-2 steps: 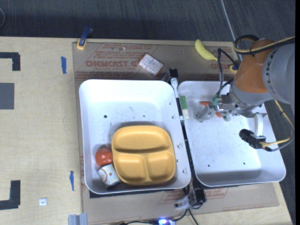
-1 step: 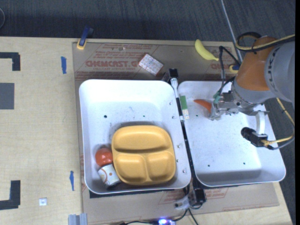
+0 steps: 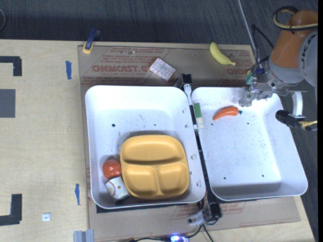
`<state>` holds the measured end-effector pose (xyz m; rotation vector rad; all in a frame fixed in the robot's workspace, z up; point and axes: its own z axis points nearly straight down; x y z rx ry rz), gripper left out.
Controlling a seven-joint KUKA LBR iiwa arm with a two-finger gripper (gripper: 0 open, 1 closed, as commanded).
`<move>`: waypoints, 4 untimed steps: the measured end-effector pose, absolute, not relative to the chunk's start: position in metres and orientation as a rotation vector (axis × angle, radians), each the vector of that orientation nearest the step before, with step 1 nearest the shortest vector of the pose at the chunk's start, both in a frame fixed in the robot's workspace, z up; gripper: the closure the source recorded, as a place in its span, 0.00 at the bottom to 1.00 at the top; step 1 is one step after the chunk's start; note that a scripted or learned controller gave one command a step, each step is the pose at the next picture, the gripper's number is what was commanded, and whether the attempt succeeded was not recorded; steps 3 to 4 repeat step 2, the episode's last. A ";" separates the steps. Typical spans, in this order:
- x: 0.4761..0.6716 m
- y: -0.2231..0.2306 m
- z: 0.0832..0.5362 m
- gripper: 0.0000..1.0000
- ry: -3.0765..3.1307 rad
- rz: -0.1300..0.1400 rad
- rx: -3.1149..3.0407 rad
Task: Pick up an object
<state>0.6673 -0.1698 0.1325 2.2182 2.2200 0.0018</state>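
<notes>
Orange carrot [image 3: 225, 113] near right bin [image 3: 252, 150] far edge, beside gripper [image 3: 250, 98].

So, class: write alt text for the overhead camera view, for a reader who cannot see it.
A grey arm's hand hovers at the right white bin's far edge, beside a small orange carrot-shaped toy. The left white bin holds a yellow divided plastic tray; a yellow toy banana lies beyond.

Two white bins side by side on bench. Left bin [image 3: 96, 105]: yellow tray [image 3: 154, 165] near front, orange ball [image 3: 111, 168] and small cup [image 3: 116, 187] touching tray's left side. Right bin [image 3: 282, 178]: carrot [image 3: 225, 113] near back left. Gripper [image 3: 248, 99] over back edge, just right of carrot, apart. Banana [image 3: 221, 54] on board behind bins.
</notes>
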 end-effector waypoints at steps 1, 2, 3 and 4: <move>0.663 -0.223 0.178 1.00 2.218 0.002 2.218; 0.664 -0.223 0.189 1.00 2.217 0.003 2.211; 0.664 -0.223 0.189 1.00 2.217 0.003 2.211; 0.664 -0.223 0.189 1.00 2.217 0.003 2.211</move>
